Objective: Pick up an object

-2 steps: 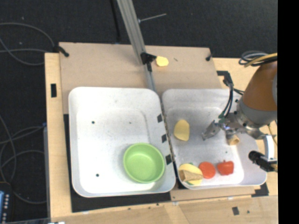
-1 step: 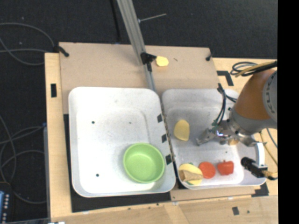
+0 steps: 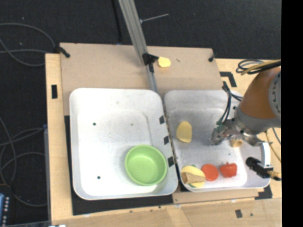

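My gripper (image 3: pixel 218 137) hangs low in the right bin (image 3: pixel 199 103); I cannot tell its state. A yellow piece (image 3: pixel 184 132) lies just left, while a tomato (image 3: pixel 209 172), red pepper (image 3: pixel 228 170) and what may be a banana (image 3: pixel 193 176) line the lower edge, and a green bowl (image 3: pixel 146 164) sits lower left.

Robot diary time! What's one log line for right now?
gripper: low in right bin, nothing seen held | nearest: yellow piece | near edge: tomato, red pepper | left bin: green bowl

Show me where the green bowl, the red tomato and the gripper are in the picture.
green bowl (image 3: pixel 146 165), camera view, on the inside bottom of the bowl.
red tomato (image 3: pixel 209 172), camera view, on its top surface.
gripper (image 3: pixel 218 137), camera view, at its fingertips above the right bin floor.
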Motion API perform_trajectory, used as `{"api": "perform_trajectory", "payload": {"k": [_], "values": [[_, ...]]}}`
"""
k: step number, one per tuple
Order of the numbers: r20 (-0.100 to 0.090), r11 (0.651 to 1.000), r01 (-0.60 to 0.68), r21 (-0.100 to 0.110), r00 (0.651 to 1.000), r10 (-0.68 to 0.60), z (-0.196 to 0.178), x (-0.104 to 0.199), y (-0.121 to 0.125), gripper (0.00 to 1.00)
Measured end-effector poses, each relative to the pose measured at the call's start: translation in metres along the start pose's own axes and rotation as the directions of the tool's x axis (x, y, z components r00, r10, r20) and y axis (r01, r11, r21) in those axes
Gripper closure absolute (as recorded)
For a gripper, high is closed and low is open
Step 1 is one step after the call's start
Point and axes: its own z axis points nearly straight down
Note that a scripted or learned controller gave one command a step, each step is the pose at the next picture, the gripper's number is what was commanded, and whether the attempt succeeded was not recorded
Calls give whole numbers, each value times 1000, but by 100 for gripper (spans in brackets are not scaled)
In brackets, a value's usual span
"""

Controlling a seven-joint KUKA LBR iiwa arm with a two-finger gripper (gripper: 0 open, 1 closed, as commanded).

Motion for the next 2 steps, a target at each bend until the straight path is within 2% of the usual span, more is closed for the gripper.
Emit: {"api": "perform_trajectory", "payload": {"k": [2], "values": [[2,1000,10,-4,1000,-10,-123,-4,-9,100]]}}
